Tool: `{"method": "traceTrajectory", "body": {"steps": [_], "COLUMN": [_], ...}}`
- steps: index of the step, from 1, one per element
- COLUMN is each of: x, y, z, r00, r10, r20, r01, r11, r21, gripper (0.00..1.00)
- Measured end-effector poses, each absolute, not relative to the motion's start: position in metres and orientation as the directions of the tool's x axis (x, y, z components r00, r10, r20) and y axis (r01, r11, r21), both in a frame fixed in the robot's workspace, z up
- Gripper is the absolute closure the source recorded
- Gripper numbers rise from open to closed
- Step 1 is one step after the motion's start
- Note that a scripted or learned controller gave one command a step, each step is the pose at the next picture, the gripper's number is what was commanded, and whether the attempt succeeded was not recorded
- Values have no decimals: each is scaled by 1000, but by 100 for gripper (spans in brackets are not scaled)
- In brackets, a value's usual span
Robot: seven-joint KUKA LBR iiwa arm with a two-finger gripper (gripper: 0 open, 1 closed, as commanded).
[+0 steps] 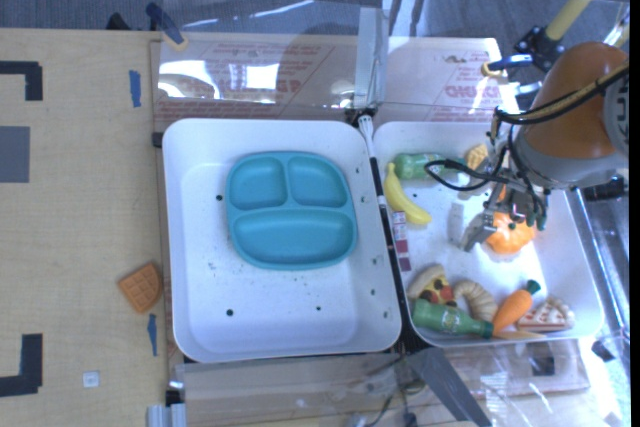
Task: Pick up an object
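gripper low over an orange fruit in the right bin

the arm [575, 110] reaches in from the right and bends down into the right bin [575, 260]. its gripper [497, 227] sits low over a round orange fruit [508, 240], and one grey finger [474, 233] shows just to the left of that fruit. whether the fingers are open or closed around the fruit, i cannot tell; cables and the wrist cover the rest.

just left of the fingers lies a small white piece [456, 215]. further left, a yellow banana [403, 202] lies along the bin's left side, and above it a green vegetable [420, 165] points toward the gripper. a small yellowish item [477, 156] sits above the fingers, partly under the cables.

below the fingers, along the bin's near edge, lie a pizza slice [432, 284], a tan pastry [476, 296], a green bottle [450, 318], a carrot [514, 306] and a sandwich wedge [545, 317], all close together.

well to the left of the fingers, the left bin [200, 315] holds a blue divided plate [291, 209]. further left again, outside the bins, a waffle [140, 286] lies on the wooden bench [70, 215].
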State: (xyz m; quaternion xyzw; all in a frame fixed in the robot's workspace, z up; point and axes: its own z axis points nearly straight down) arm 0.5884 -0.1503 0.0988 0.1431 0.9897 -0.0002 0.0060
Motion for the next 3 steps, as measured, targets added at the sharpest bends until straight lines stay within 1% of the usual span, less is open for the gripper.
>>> {"method": "traceTrajectory", "body": {"steps": [1, 2, 3], "x": [546, 551, 551], "y": [-201, -199, -199], "z": [89, 102, 101], "r00": [-959, -960, -960], "r10": [284, 280, 280], "r20": [-11, -25, -23], "r01": [284, 280, 280], "r11": [959, 960, 960], "r21": [-2, 0, 0], "gripper": [0, 100, 0]}}
